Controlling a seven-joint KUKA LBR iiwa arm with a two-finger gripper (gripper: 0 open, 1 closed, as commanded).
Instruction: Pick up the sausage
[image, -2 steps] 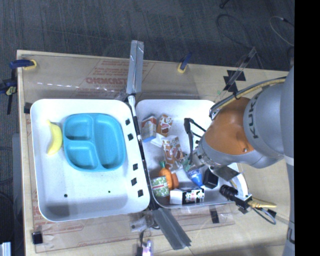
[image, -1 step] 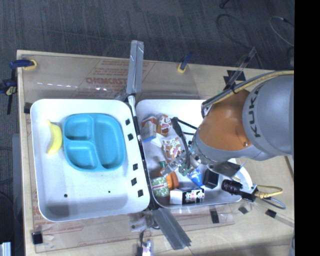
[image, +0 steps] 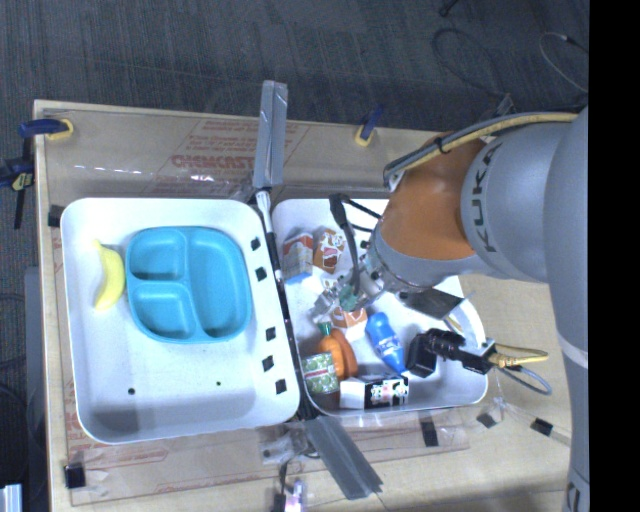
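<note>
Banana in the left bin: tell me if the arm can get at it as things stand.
Probably yes. The banana lies uncovered on the left bin floor, between its wall and the blue plate. The gripper sits among the right bin clutter, so the arm must cross over first.

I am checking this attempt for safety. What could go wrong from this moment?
1. The right bin is crowded: the gripper is low among a blue bottle, an orange item and a green can, so it may grasp or push the wrong thing.
2. I cannot clearly identify the sausage, so a miss seems likely.
</note>
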